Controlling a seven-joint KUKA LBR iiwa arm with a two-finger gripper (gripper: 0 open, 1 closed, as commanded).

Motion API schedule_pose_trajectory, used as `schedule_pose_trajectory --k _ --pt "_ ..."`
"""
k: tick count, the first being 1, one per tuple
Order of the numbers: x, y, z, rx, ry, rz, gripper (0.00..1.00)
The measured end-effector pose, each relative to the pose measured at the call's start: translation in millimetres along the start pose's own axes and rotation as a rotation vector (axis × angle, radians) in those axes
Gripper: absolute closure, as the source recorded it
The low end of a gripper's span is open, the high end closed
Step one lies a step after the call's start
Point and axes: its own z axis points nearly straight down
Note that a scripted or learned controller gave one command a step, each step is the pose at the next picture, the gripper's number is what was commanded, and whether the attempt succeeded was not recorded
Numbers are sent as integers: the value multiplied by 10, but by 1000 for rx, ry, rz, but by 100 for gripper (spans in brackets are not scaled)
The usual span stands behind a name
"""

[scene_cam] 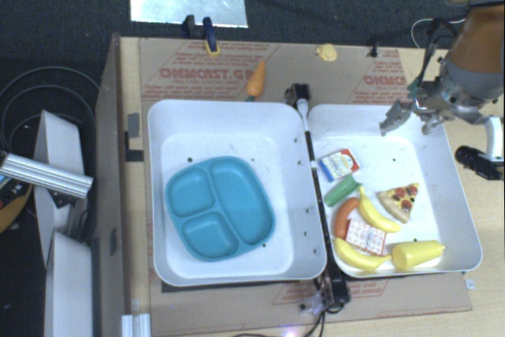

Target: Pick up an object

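My gripper [412, 121] hangs over the back right part of the right bin [442, 170], fingers spread open with nothing between them. The toys lie nearer the front of that bin, apart from the gripper. They are a white packet with red and blue print [339, 163], a green pickle [342, 189], an orange sausage [344, 217], a banana [379, 215], a pizza slice [399, 201], a red checkered packet [364, 236], a second banana [353, 255] and a yellow bottle [417, 252].
The left bin [181, 130] holds a blue divided plate [219, 207]. A clamp [300, 97] sits at the back where the bins meet. An orange carrot [256, 80] and a small yellow piece [327, 53] lie on the cardboard behind the bins.
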Motion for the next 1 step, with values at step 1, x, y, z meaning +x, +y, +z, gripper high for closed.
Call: schedule_pose_trajectory --k 1 --pt "558 -665 908 14 6 -1 0"
